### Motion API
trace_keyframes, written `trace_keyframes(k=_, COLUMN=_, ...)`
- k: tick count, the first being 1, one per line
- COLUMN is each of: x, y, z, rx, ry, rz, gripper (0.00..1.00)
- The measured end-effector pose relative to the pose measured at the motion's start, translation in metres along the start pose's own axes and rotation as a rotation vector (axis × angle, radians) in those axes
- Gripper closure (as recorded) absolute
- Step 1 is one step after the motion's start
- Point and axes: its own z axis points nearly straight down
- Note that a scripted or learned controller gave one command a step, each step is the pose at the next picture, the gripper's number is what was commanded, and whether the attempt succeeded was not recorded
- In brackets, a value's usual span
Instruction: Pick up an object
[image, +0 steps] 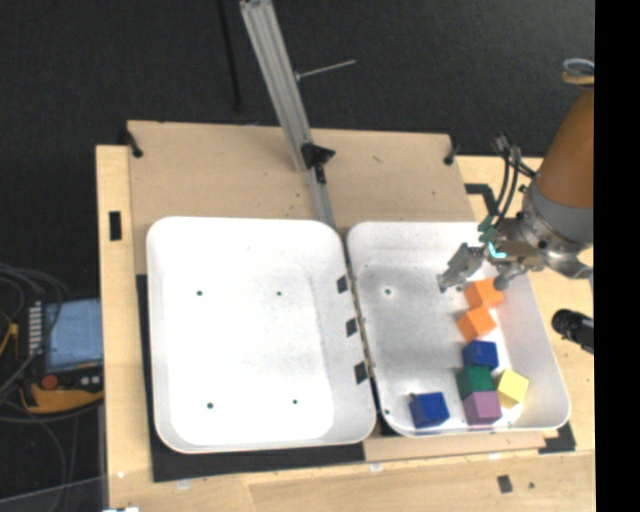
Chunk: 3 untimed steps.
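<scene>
My gripper (478, 276) hangs over the right bin (400, 300), in its upper right part, with its fingers spread open and nothing between them. Just below and right of it lie two orange blocks (487, 295) (477, 322), one behind the other. Further down the bin's right side sit a blue block (481, 354), a green block (475, 381), a purple block (483, 406) and a yellow block (512, 386), packed close together. Another blue block (429, 409) lies apart at the bin's near edge.
The left bin (250, 330) stands beside the right one, the two joined by small black clips. A slanted metal post (285, 95) rises behind the bins. The blocks crowd the right bin's right wall and near corner.
</scene>
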Motion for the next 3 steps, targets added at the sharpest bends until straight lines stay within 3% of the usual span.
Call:
trace_keyframes(k=1, x=0.0, y=0.001, z=-0.002, rx=-0.005, ry=-0.001, rz=0.002, gripper=0.0)
trace_keyframes(k=3, x=0.01, y=-0.003, z=0.108, rx=0.0, ry=-0.003, rz=0.005, gripper=0.0)
